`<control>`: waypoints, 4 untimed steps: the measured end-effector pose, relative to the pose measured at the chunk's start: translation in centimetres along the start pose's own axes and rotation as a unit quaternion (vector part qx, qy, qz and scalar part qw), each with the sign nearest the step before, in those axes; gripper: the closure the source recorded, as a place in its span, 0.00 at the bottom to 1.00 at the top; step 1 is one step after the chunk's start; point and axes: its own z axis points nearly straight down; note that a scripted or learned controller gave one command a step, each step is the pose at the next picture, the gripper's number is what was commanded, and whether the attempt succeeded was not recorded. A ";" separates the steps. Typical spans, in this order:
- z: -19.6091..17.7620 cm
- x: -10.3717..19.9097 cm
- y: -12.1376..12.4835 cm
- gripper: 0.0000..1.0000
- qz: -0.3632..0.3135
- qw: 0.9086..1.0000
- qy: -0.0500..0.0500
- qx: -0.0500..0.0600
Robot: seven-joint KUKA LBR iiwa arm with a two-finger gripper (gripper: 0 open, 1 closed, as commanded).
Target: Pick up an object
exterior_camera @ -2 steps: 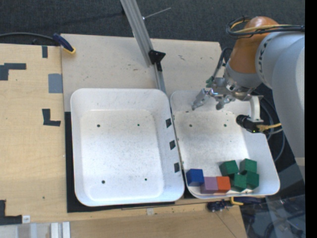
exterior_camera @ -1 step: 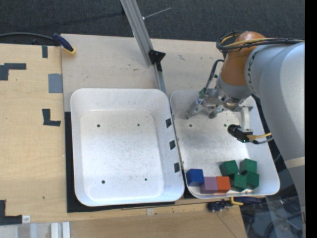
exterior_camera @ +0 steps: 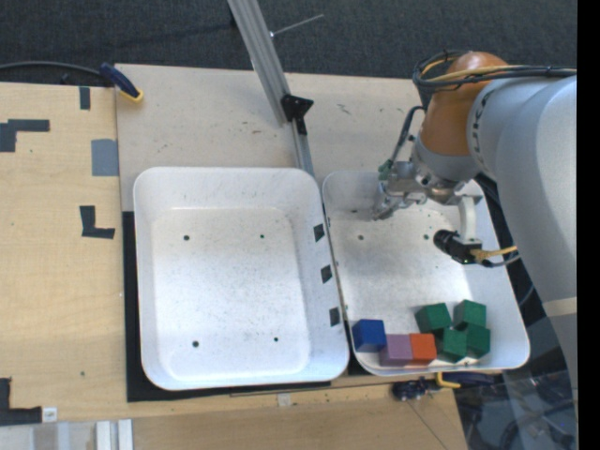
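White right bin [exterior_camera: 497,279] holds coloured blocks [exterior_camera: 427,336]; the jaws' state above it cannot be told.

No readable text, label, brand, number or sign appears anywhere in the camera view.

bins [exterior_camera: 150,204]: white, dark specks
blocks: blue [exterior_camera: 369,334], purple [exterior_camera: 399,349], orange [exterior_camera: 423,347], green [exterior_camera: 456,328]
arm [exterior_camera: 525,139]: grey, orange band
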 end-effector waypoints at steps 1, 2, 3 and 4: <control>-4.6 -0.1 -0.6 1.00 0.001 1.000 0.000 -0.003; -9.0 0.5 -0.7 1.00 0.001 1.000 0.000 -0.003; -14.9 1.3 -1.0 1.00 0.000 1.000 0.000 -0.004; -17.4 1.4 -1.0 1.00 0.001 1.000 0.000 -0.002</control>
